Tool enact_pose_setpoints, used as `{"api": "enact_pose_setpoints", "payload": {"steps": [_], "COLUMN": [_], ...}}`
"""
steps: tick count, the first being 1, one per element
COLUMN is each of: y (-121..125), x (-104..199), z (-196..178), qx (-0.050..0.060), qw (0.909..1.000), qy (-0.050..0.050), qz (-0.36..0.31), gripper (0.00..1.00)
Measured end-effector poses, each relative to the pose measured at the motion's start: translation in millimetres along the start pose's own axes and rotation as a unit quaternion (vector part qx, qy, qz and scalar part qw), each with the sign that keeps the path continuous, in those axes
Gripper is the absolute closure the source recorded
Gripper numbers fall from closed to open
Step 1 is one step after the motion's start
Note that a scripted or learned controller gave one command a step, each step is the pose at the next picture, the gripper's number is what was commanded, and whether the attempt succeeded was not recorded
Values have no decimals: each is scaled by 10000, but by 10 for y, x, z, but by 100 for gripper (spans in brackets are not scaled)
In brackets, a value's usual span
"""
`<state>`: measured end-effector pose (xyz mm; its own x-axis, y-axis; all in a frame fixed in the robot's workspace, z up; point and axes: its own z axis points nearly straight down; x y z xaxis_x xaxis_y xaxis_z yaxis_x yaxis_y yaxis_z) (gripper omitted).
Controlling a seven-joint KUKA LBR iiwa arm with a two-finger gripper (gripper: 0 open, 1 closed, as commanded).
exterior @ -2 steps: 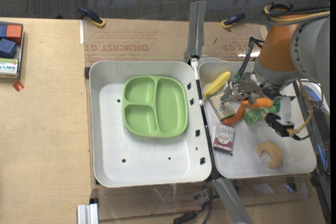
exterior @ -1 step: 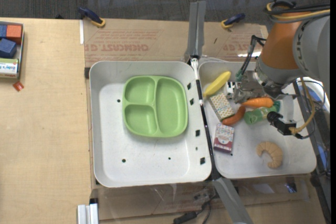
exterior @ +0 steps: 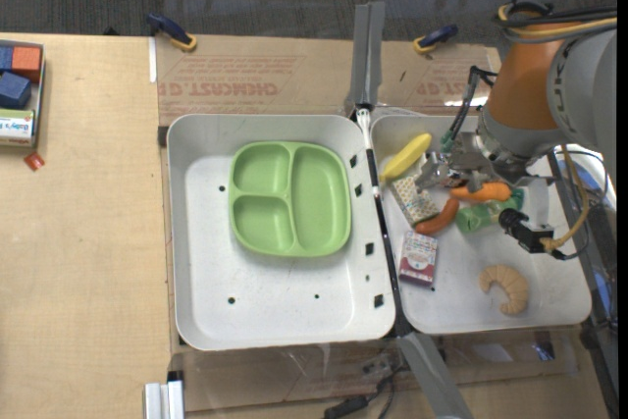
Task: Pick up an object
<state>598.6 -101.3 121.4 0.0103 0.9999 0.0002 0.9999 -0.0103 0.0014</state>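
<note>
Jaws perhaps hidden among cluttered toys [exterior: 461, 196]

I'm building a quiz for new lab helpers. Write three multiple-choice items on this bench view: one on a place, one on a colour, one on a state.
1. Where does the green divided plate lie?
A. In the left bin
B. In the right bin
C. On the bench outside the bins

2. What colour is the band above the arm's wrist?
A. Blue
B. Orange
C. Green

3. How does the croissant lie?
A. Under the gripper
B. On the green plate
C. Alone in the right bin, apart from the other things

Key: 1 A, the plate sits inside the left bin's walls. 2 B, the band is orange. 3 C, bare white floor surrounds the croissant, and the gripper is over the pile beside the banana.
</note>
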Motion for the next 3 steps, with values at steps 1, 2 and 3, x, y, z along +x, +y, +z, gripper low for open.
{"api": "enact_pose_setpoints", "payload": {"steps": [1,2,3], "y": [0,-1,0], "x": [-15,-14,-31], "z": [-87,-86,-174], "qx": [3,4,6], "qw": [10000,10000,10000], "qy": [-2,-2,-6], "qz": [13,15,26], "gripper": [100,0,100]}}
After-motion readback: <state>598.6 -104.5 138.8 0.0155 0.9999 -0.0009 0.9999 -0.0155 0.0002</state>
